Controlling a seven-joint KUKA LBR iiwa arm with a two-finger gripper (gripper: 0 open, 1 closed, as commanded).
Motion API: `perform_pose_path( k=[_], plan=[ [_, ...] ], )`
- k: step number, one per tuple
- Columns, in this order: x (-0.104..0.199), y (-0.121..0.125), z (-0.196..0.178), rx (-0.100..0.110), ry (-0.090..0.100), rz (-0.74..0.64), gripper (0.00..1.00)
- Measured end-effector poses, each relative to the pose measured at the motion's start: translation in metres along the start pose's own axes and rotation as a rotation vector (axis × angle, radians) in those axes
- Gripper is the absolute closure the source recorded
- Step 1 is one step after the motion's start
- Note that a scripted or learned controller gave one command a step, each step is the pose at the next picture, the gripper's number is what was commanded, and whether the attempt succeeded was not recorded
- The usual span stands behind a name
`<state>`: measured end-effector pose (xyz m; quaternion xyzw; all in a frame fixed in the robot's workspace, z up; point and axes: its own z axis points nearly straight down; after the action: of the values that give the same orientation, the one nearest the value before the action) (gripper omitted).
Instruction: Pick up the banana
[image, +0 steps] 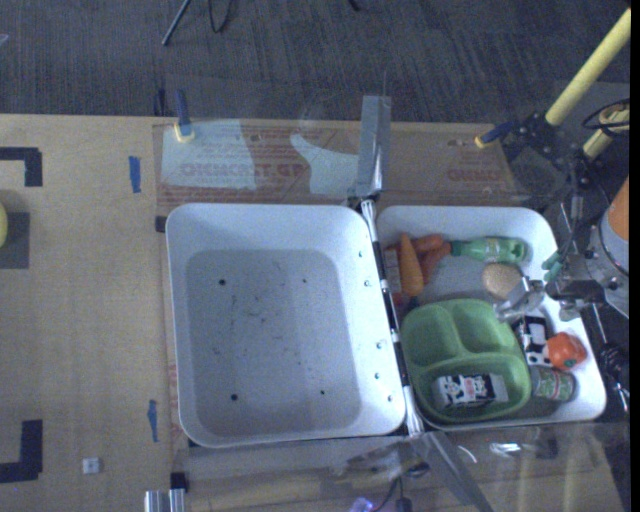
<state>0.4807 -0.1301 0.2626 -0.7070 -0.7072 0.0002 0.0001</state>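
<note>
Approach step, I judge; the gripper (520, 300) hangs over the right bin (590, 400), centre right of frame; open or closed, I cannot tell; the banana is uncertain, perhaps the orange-yellow stick (410, 268) at that bin's upper left; next, shift there and descend.

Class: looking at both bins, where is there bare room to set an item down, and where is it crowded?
The left bin offers an open floor, walls on every side. The right bin is crowded: green tray, carrots, green bottle and the gripper.
</note>
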Motion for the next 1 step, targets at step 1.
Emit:
perform_pose_path(
  k=[1],
  plan=[
    [0.0557,0.0184,0.0788,0.003,0.001,0.21,0.0]
  ],
)
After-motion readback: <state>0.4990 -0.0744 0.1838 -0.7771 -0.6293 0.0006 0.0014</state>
